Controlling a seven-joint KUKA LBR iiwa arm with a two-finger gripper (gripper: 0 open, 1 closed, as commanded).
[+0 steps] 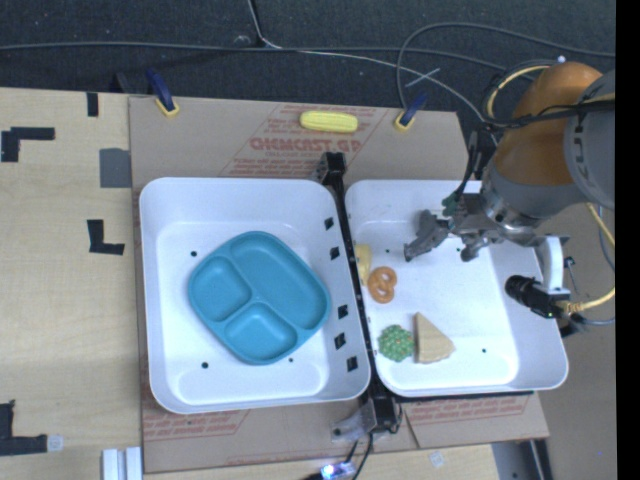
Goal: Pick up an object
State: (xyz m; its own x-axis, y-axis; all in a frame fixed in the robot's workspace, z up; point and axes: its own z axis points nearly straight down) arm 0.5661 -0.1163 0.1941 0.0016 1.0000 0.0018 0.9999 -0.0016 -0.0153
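My gripper (441, 245) hangs over the middle of the right bin (520, 368), its two fingers spread open with nothing between them. Left of and below it, an orange pretzel-shaped piece (382, 285) lies on the bin floor, touching a small pale yellow piece (362, 259) by the left wall. Nearer the front lie a green broccoli-like piece (396, 343) and a tan wedge (432, 340), side by side. The gripper is apart from all of them.
The left bin (170, 218) holds a blue divided tray (259, 295). A yellow banana-like object (328, 121) lies on the cardboard behind the bins. Black clips line the divider (343, 268) between the bins. Cables run above and to the arm's right.
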